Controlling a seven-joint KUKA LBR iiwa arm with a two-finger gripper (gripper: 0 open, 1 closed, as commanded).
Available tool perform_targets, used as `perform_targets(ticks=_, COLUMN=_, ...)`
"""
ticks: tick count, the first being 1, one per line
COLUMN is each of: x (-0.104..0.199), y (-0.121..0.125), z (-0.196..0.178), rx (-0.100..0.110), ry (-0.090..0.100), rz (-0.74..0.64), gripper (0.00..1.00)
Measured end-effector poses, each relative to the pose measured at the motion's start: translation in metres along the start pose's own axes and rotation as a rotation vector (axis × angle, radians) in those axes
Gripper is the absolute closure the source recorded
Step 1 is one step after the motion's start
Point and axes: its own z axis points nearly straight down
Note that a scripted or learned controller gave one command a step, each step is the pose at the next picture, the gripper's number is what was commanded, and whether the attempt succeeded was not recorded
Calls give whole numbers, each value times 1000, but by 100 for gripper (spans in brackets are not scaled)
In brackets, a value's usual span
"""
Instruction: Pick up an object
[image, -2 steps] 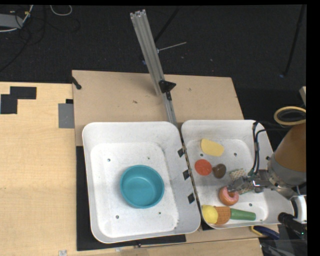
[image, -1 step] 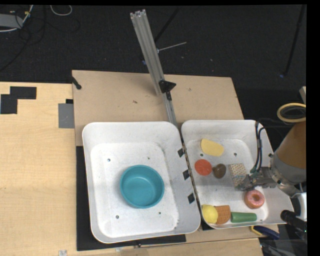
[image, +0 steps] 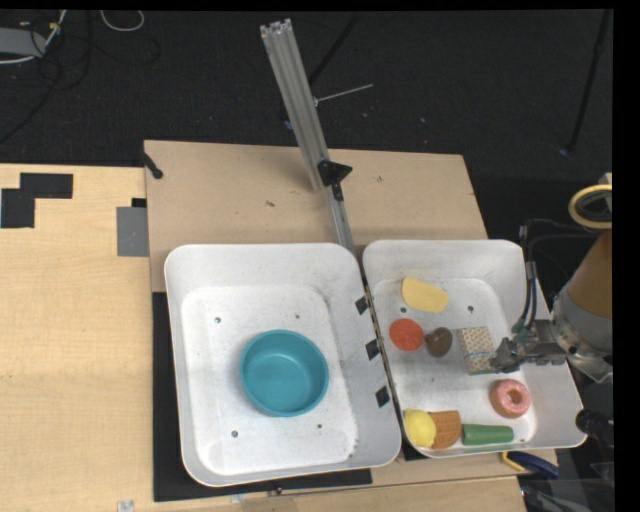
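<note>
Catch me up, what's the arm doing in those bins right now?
The arm has reached into the right bin, and its gripper sits low beside a speckled block; nothing is visibly held. Around it lie a yellow piece, a red ball, a brown ball, a pink donut and a green piece. The left bin holds a teal bowl.

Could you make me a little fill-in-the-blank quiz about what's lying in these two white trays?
1. The left bin holds a single ____ bowl.
2. The pink ring lies in the ____ bin.
3. The claw sits beside a speckled block, on the side away from the ____ bin.
4. The green piece lies next to an ____ block by the near rim.

Missing words: blue; right; left; orange
</note>
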Motion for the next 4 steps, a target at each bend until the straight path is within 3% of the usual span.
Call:
perform_targets(ticks=2, x=-2, y=7, z=-86, rx=0, ry=0, rz=0, gripper=100)
perform_targets(ticks=4, x=110, y=16, z=-78, rx=5, ry=2, rz=-3, gripper=100)
